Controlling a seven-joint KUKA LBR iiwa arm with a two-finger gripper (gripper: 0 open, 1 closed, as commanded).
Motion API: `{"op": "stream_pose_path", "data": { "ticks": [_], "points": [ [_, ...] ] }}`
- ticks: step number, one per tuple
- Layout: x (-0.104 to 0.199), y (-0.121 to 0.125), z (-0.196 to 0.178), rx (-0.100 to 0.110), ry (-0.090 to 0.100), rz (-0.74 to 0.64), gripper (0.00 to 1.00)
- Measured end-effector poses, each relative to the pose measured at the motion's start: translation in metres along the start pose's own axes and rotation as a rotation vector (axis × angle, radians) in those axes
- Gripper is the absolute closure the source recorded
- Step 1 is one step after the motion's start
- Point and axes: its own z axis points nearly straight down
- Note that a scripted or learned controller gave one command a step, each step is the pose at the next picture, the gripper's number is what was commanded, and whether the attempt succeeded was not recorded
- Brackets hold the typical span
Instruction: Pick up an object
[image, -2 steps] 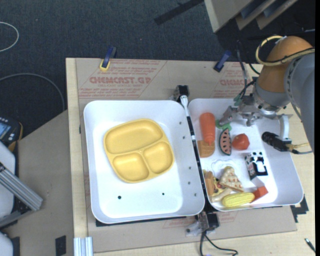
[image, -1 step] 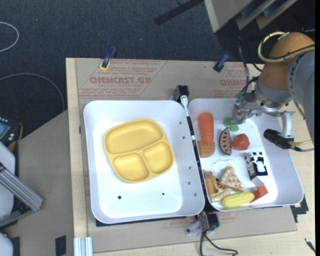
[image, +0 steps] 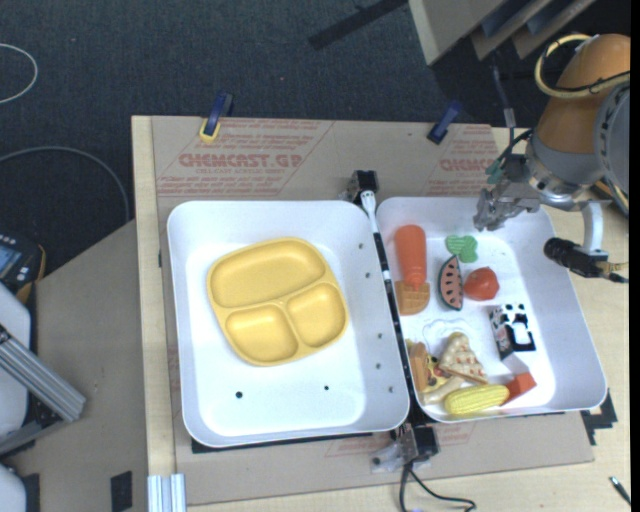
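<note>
A yellow divided plate (image: 277, 299) lies in the left bin (image: 190, 300); the right bin (image: 575, 330) holds toy foods — orange carrot (image: 410, 254), watermelon slice (image: 451, 282), corn (image: 476, 399). The hand (image: 493, 213) hovers over its far edge, grip unclear.

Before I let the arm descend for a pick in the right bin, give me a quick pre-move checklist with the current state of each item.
1. Hand over the right bin, not the left bin: ok, it sits above the bin's far edge.
2. Hand carrying nothing: ok, no item shows in it.
3. Hand opening wide enough for a grasp: cannot tell, too small and blurred.
4. A target close below: ok, the green piece lies nearest, just toward the near side.
5. Target free of neighbours: not ok, the watermelon slice and red tomato crowd it.
6. Yellow divided plate out of the way: ok, it sits in the left bin.
</note>
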Motion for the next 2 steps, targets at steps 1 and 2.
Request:
{"op": "stream_pose_path", "data": {
  "ticks": [1, 2],
  "points": [
    [0.01, 0.002, -0.055, -0.002, 0.0, -0.002, 1.0],
    [0.01, 0.004, -0.084, 0.001, 0.0, -0.001, 1.0]
  ]
}}
